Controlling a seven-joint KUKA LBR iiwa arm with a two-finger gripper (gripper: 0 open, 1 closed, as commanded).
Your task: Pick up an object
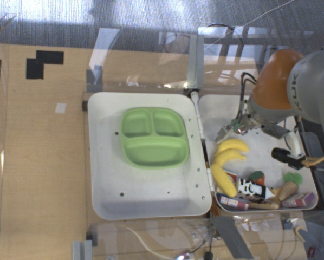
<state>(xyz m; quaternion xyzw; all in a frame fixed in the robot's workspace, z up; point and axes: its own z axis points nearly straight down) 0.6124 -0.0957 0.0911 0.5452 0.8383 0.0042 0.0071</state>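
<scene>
From above, the wooden surface (37, 161) carries two white bins side by side. The left bin (105, 194) holds a green divided plate (154, 137), lying flat near its middle with bare white floor all round it. The right bin (211, 110) is the crowded one. Two bananas (231, 150) lie together near its centre, and just below them a corn cob (224, 180) runs along the wall shared with the left bin. A small black and white toy (252, 188) sits beside the cob, a long thin packet (243, 203) lies along the near wall, and a green-topped piece (293, 177) and a dark handled tool (292, 157) lie toward the right side.

The grey arm (313, 88) with its orange band (273, 80) comes in from the right and hangs over the far half of the right bin. Its end effector (239, 126) sits low, just above the upper banana, close to it but with nothing seen between its tips. It is small and partly lost under the wrist, so I cannot tell whether it is spread or pressed together. The arm's bulk hides the bin's far right corner.
</scene>
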